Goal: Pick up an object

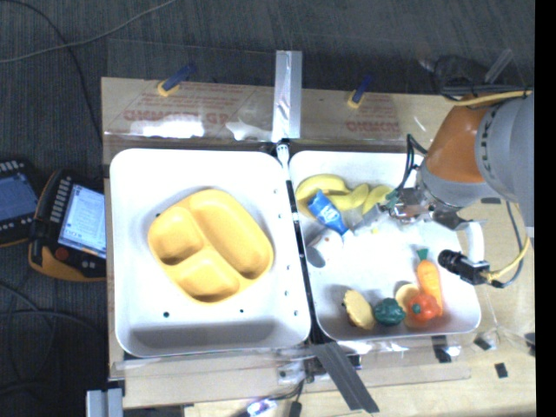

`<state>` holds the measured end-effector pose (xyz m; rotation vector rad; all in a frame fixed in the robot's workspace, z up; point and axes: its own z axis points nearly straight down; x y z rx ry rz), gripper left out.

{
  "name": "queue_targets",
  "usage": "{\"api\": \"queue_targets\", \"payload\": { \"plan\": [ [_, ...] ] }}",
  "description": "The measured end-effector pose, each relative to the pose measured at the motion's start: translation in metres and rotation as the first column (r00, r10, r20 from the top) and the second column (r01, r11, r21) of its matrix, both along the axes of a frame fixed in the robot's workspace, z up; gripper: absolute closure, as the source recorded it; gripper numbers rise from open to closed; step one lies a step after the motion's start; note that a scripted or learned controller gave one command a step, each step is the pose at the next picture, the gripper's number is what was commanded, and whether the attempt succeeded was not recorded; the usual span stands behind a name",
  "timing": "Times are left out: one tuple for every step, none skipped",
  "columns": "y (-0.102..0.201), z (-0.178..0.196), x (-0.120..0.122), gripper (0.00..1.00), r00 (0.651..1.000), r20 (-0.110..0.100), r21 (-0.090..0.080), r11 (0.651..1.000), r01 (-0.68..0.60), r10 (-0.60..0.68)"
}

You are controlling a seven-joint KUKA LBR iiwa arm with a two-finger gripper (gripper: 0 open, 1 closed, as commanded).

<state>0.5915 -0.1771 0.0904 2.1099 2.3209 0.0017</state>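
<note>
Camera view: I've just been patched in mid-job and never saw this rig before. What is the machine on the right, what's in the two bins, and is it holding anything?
You are looking down at a slant on two white bins. The grey and orange thing is a robot arm, its gripper low in the right bin beside a banana and blue packet. Toy food lies along the near edge, including a carrot. The left bin holds a yellow divided tray. Whether anything is held cannot be told.

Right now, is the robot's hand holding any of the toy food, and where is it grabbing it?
It cannot be told. The gripper sits low in the right bin, next to the bananas, but nothing is visible between its fingers.
</note>
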Motion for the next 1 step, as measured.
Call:
{"api": "queue_targets", "payload": {
  "plan": [
    [0.0007, 0.0109, 0.0011, 1.0, 1.0, 0.002, 0.002, 1.0, 0.0, 0.0]
  ]
}}
